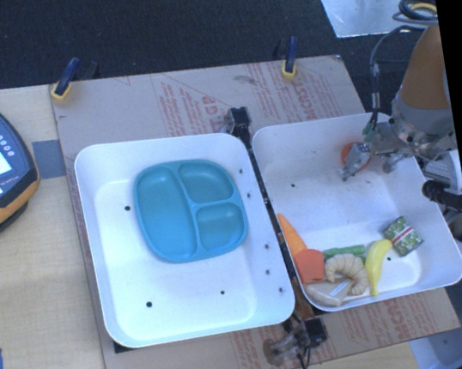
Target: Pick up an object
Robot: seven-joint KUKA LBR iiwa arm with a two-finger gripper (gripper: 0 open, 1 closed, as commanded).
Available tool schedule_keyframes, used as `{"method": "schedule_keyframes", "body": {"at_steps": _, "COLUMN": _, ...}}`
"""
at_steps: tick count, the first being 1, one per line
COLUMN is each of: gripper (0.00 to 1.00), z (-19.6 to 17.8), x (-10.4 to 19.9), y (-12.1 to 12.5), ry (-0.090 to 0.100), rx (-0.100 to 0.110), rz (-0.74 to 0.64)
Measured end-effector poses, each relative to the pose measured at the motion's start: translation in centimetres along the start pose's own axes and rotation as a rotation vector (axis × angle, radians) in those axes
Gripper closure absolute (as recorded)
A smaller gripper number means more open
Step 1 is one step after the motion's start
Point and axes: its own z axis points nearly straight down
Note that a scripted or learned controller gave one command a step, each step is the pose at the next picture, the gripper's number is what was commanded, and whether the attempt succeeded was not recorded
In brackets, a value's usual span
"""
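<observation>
Item: small orange-red object (349, 153) at the far side of the right white bin (330, 207), just beside the grey two-finger gripper (358, 165), whose grip you cannot tell; centre over it and descend squarely before closing.

Two bins sit side by side: the left bin (114, 267) holds a divided plate (190, 208) toward its 12 o'clock. In the right bin (312, 149), toy food (344, 266) clusters at 6 o'clock, a small box (403, 236) lies toward 4 o'clock, and the gripper (364, 158) hangs at 1 o'clock.
</observation>
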Motion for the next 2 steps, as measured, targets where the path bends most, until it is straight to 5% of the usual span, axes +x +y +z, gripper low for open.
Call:
{"method": "schedule_keyframes", "body": {"at_steps": 1, "gripper": 1.00, "z": -1.05, "x": -0.04, "y": 0.02, "ry": 0.000, "rx": 0.001, "rz": -0.003}}
{"method": "schedule_keyframes", "body": {"at_steps": 2, "gripper": 0.00, "z": -1.04, "x": -0.04, "y": 0.01, "ry": 0.000, "rx": 0.001, "rz": -0.004}}
